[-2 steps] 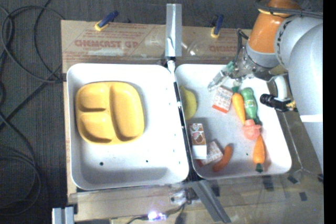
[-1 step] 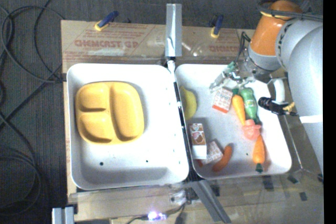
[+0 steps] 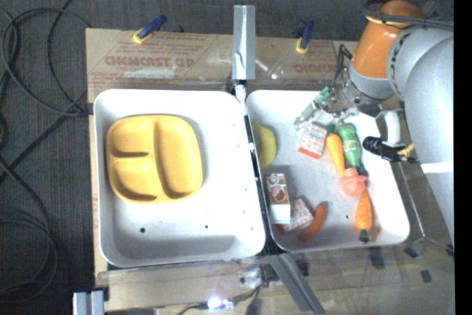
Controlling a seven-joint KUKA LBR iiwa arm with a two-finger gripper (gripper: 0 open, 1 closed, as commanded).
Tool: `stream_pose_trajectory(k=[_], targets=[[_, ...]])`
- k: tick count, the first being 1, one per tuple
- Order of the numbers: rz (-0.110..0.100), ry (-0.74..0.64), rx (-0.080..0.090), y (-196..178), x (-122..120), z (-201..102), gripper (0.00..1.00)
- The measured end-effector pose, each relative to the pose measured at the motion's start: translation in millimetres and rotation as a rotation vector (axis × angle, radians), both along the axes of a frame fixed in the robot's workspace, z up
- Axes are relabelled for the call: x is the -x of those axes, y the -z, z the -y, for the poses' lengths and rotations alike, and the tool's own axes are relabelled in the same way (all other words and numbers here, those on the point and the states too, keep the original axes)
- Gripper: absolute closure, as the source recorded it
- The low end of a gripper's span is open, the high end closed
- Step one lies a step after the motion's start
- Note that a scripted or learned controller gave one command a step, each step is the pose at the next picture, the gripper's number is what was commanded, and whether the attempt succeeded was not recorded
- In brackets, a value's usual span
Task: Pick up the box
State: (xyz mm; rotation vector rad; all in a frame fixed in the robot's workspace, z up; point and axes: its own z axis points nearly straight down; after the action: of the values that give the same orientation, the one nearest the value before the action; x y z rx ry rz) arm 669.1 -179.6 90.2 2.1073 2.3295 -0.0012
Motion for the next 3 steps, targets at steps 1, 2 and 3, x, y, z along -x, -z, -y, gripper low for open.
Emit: stream_pose_trajectory(k=[1, 2, 3], targets=[[0.009, 0.064, 0.004, 0, 43, -31, 0.0], [0.007, 0.472, 0.001, 1, 11, -24, 0.0], [0.008, 0.472, 0.008, -9, 11, -22, 1.0]])
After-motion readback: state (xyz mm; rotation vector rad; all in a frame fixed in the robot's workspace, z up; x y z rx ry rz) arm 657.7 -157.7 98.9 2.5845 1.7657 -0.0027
